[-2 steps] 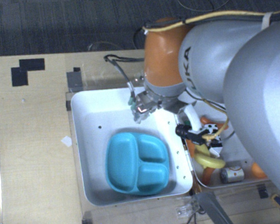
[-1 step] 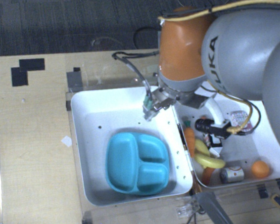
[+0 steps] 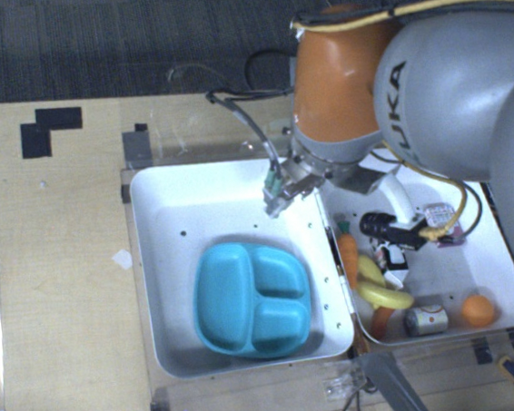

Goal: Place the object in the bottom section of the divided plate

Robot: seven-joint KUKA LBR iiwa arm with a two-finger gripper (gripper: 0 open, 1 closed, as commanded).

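Lying below-left of the jaws (image 3: 277,191): blue divided plate (image 3: 251,298).

A single fixed camera is mounted above the tabletop (image 3: 56,294) and looks down at a slant. Both white bins lie in the lower half of the frame: the left bin (image 3: 166,255) is seen whole, the right bin (image 3: 500,261) is partly covered by the arm (image 3: 426,73), which enters from the right and sits nearest the lens, appearing large. The dark floor (image 3: 111,33) beyond the tabletop crosses the top of the frame. The range is moderate, and small items remain distinguishable.
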